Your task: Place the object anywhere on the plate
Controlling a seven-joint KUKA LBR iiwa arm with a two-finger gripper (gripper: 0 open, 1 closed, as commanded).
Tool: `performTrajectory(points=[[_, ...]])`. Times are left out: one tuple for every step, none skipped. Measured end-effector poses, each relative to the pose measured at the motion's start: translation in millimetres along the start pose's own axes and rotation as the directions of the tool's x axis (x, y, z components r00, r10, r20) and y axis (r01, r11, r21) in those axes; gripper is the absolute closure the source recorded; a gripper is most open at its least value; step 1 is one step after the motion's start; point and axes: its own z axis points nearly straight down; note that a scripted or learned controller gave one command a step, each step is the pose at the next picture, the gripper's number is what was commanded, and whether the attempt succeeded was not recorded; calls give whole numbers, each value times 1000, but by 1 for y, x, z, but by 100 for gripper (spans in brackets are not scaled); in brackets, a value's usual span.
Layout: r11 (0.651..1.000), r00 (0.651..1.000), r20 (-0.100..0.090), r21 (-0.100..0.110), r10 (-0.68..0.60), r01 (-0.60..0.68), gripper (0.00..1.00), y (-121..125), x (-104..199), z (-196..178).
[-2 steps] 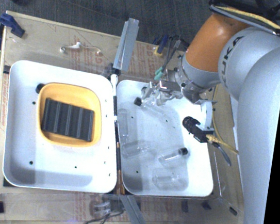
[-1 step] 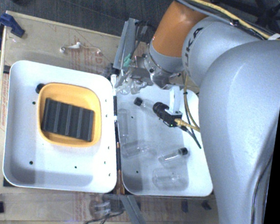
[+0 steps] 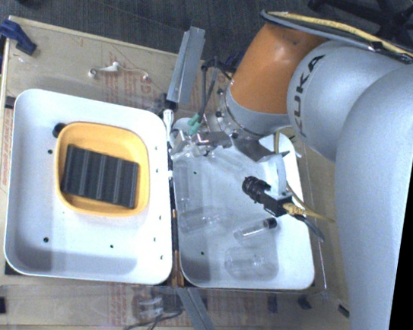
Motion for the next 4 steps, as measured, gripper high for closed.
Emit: performTrajectory(points=[[971, 971, 3, -4, -238, 238, 100, 38, 7, -20], [901, 901, 1, 0, -434, 434, 100, 19, 4, 36], [862, 862, 4, -4, -508, 508, 100, 40, 34, 34], [862, 862, 5, -3, -507, 507, 0, 40, 33, 34]])
